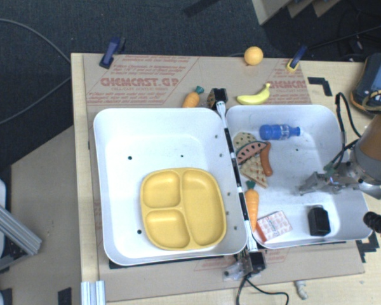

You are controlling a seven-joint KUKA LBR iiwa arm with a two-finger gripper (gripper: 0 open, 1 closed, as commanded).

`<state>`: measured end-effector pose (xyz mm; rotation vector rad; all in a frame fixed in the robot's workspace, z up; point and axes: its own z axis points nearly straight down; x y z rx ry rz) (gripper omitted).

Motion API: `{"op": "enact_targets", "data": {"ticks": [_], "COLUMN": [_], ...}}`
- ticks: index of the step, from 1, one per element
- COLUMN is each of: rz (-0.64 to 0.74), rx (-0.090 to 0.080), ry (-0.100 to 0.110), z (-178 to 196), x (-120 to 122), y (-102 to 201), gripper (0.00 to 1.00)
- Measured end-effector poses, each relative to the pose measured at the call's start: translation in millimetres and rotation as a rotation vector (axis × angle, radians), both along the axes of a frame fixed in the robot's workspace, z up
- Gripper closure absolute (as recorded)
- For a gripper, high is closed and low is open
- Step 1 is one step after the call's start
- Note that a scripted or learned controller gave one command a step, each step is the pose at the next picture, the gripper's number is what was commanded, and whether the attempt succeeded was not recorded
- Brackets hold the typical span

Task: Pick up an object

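My gripper [310,183] hangs low in the right bin [305,116], near its right side, pointing left. It stands open with nothing between its fingers. A black block [319,220] lies just below it, toward the front. A blue bottle [278,131] lies at the back of this bin. Further left are a pizza slice [244,146], a red sausage [266,162], an orange carrot [251,203] and a red-and-white packet [274,223].
The left bin [120,138] holds a yellow divided plate [183,207]. Behind the bins on the bench lie a banana [254,96], an orange ball [254,55] and a small orange toy [192,99]. Blue clamps [111,53] grip the back edge.
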<state>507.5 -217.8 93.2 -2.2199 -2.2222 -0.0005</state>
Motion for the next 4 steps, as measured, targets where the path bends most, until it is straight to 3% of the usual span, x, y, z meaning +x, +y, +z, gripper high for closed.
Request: {"op": "enact_targets", "data": {"ticks": [1, 2, 3, 4], "rz": [0.002, 0.000, 0.000, 0.000], "rx": [0.000, 0.000, 0.000, -0.001], "ry": [-0.003, 0.000, 0.002, 0.000], "z": [72, 7, -9, 1], "x": [54, 104, 98, 98], "y": [82, 117, 123, 123], "gripper": [0.00, 0.00, 0.00, 1.00]}}
